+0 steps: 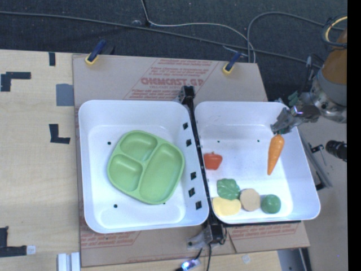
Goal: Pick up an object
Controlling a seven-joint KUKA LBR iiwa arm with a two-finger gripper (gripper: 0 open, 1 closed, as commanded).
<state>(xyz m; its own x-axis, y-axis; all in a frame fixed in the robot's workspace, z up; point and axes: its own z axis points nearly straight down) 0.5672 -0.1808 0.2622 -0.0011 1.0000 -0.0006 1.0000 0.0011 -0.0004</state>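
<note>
Overhead, slanted view of the desk point(34, 168). Two shallow white bins side by side on a cardboard sheet point(169, 81) held by two yellow clamps at its far edge.

Left bin point(93, 123): one green divided plate point(146, 166), three compartments, lying flat near the middle.

Right bin point(307, 205): orange carrot point(274, 153) near the right wall, tip pointing toward the near side, top end up beside the gripper point(280, 126). Small red-orange piece point(212, 161) close to the dividing wall. Along the near side, a cluster: green leafy piece point(228, 188), yellow piece point(226, 207) just under it, tan round piece point(250, 200) and green ball point(271, 203), the last three in a row and close together.

Arm reaches in from the right, wrist over the right bin's far right corner. Gripper sits just above the carrot's top end; contact cannot be made out. Whether the jaws are spread or pressed together cannot be told at this angle.

Dark cables run across the carpet point(186, 4) beyond the desk.
</note>
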